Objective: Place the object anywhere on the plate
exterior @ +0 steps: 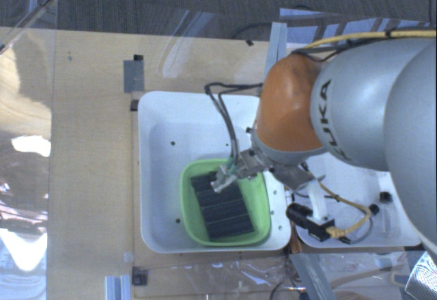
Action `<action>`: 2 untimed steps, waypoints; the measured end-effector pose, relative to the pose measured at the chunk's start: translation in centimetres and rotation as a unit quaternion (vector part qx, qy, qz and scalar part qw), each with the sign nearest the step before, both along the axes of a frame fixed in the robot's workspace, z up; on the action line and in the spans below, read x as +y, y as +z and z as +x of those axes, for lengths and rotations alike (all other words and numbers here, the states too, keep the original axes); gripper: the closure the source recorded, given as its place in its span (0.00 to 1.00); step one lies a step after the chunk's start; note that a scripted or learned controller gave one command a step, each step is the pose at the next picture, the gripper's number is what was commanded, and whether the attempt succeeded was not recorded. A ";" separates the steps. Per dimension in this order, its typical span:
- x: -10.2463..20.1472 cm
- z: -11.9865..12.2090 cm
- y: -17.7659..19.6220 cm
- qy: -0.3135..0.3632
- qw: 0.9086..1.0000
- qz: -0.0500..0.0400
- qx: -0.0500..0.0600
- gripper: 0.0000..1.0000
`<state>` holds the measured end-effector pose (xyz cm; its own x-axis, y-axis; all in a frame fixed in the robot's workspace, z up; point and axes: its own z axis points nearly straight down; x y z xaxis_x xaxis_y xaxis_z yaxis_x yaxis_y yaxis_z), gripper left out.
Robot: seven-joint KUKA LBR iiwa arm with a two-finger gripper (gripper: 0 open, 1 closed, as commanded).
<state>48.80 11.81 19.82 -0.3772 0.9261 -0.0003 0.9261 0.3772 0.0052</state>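
Observation:
A green plate (191, 179) with a raised rim lies in the near right part of the left white bin (160, 155). On it rests a black ribbed slab (224, 211), lying flat and running from the plate's upper left to its lower right. My gripper (224, 178) reaches down from the orange-banded wrist and sits over the slab's upper end, at or very near its surface. Whether it touches the slab cannot be made out. The wrist hides the plate's upper right edge.
The large grey arm covers most of the right bin (382, 227). Bare white floor of the left bin lies to the upper left of the plate. A wooden bench (89, 175) surrounds both bins, with clear plastic sheeting at the left.

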 end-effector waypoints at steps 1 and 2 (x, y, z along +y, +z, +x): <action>0.1 0.2 1.1 0.001 1.000 0.001 -0.002 1.00; 0.1 0.2 1.1 0.001 1.000 0.001 -0.002 0.00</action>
